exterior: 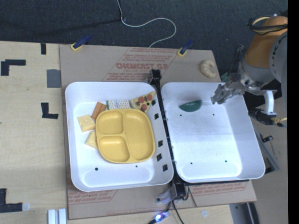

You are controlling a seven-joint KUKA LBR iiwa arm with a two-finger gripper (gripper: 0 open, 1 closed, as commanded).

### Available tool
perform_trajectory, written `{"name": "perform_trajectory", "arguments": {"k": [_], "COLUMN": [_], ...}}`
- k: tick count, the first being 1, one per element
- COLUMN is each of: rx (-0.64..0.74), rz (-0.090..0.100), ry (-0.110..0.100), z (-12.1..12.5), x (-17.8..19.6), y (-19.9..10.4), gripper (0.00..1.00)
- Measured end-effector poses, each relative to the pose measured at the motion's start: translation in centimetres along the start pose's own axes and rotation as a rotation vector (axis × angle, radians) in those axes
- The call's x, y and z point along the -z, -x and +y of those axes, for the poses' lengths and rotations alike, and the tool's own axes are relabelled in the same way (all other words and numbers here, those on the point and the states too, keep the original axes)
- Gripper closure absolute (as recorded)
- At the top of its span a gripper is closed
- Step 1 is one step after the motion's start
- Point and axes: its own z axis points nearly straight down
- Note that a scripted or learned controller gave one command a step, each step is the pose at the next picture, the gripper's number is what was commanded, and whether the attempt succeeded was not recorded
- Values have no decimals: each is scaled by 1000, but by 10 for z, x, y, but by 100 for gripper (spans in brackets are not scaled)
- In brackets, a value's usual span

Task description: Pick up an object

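You have the two-finger gripper [219,97] hanging over the far right corner of the right-hand shallow white bin [233,171], low on the grey arm with its orange band [264,50]. Whether the jaws are open or closed you cannot tell; nothing is visible between them. The likeliest target, a small dark-green curved plastic piece [190,106], lies alone on that bin's floor near the far wall, just beside the gripper and apart from it. Lying by itself, it is probably the easier pick. The left-hand white bin [74,125] carries a yellow three-compartment plastic plate [125,135], resting partly over flat tan and patterned pieces [86,122] at its far and left edges. Those are pinned, so expect them to resist.
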Motion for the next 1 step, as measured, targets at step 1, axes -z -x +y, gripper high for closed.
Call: {"name": "perform_trajectory", "arguments": {"k": [1], "rx": [0], "rz": [0], "ry": [0], "z": [2], "x": [63], "y": [-7], "gripper": [100]}}
